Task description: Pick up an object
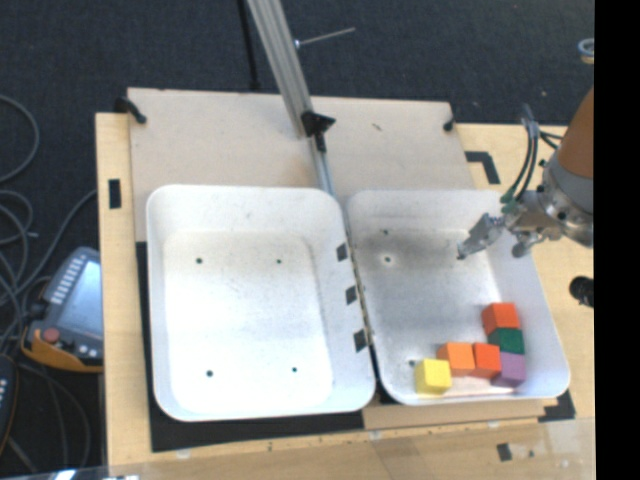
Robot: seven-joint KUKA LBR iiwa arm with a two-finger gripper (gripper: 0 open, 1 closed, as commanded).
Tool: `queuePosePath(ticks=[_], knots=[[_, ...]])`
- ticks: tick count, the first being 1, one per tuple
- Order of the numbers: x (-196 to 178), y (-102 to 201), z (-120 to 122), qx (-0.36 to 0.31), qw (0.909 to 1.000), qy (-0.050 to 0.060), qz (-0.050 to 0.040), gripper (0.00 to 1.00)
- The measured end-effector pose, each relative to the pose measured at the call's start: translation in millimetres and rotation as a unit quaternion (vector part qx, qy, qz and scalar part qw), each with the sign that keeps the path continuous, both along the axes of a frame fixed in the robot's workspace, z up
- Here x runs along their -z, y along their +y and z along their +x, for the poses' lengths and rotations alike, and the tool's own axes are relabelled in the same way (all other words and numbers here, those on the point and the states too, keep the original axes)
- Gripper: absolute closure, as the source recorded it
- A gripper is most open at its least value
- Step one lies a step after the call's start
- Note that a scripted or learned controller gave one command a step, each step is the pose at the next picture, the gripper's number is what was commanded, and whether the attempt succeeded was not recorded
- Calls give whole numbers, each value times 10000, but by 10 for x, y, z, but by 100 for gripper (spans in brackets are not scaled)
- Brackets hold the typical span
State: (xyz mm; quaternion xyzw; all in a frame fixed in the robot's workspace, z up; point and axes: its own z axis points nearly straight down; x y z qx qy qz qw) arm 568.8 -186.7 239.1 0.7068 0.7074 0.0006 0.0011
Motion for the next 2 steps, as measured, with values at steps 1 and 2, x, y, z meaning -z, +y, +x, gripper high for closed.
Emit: queuePosePath(ticks=[1, 2], knots=[[1438, 44, 84, 8, 10000, -5, -15, 0], [1421, 846, 257, -44, 10000, -4, 17, 0]])
